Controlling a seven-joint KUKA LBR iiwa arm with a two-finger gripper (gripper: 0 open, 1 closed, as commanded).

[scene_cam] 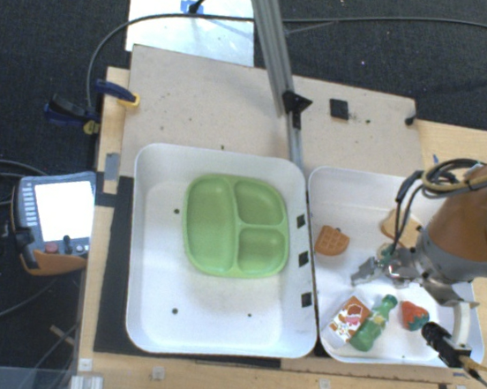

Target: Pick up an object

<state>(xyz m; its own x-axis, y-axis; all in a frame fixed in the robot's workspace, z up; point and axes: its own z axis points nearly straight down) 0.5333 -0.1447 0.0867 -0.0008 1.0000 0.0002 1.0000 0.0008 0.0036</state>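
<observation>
Well, I see my gripper (382, 271) low in the right bin (351, 190), holding nothing I can see, just above the green bottle (372, 324) that lies between a snack packet (348, 319) and a strawberry (413, 316).

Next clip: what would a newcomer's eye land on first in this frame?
Probably the green divided plate, lying alone in the left bin. Next, the grey and orange arm leaning over the right bin, its gripper low above a cluster of small items: a waffle-shaped toy, a green bottle, a small printed packet and a red strawberry-like piece.
</observation>
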